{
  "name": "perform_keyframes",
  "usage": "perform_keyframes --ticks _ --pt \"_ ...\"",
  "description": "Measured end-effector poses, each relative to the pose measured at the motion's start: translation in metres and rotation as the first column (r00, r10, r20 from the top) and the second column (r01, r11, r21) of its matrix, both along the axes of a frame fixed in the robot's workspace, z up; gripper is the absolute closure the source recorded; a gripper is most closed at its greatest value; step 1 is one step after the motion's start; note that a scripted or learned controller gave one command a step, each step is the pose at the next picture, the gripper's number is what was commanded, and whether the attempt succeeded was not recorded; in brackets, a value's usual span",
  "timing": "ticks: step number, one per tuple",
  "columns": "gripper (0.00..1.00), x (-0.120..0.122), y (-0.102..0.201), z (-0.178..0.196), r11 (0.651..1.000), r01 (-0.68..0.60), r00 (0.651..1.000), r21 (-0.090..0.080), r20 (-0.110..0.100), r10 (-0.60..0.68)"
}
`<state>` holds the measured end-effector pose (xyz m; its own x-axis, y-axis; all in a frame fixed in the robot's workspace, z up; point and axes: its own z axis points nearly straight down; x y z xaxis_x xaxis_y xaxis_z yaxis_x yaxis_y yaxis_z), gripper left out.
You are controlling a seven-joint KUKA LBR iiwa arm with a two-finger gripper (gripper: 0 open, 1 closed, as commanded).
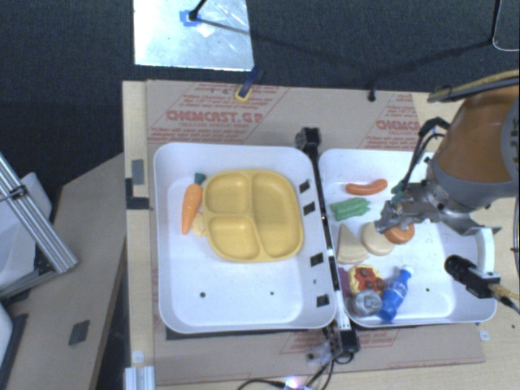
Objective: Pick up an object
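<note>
At the near edge of the right white plastic bin [455, 303] lie a blue plastic bottle with a white cap [395, 293], tilted with its cap toward the far side, a small silvery can [367, 303] just beside it on the left, and a red and yellow printed packet [366, 279] touching the can's far side. Beyond these, against the bin's left wall, sits a pale cream wedge-shaped piece [348, 245], and next to it a round beige and orange toy [386, 237], partly covered from above. The two-finger gripper [393, 218] of the grey arm with the orange band [479, 149] hangs directly over that round toy; whether its fingers are spread or pressed together cannot be told from this angle, and nothing can be seen between them. Farther back lie a green plastic vegetable piece [350, 210] and an orange-red toy sausage [366, 188], well apart from the gripper's tip. The left white plastic bin [175, 299] holds a yellow three-compartment plastic plate [249, 215] near its middle, with an orange toy carrot with a green top [191, 204] just beside the plate's left rim. Both bins rest on a brown cardboard sheet with red lettering [213, 112].
</note>
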<state>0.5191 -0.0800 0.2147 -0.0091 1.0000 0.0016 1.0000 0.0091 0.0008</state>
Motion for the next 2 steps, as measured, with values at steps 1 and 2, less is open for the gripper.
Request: perform_keyframes --ticks 1,2 --pt "1.0 -0.0011 -0.0019 0.0201 1.0 0.003 1.0 -0.002 0.003 -0.003" --pt "1.0 -0.0051 -0.0047 0.0174 1.0 0.008 1.0 -0.002 0.001 -0.008"
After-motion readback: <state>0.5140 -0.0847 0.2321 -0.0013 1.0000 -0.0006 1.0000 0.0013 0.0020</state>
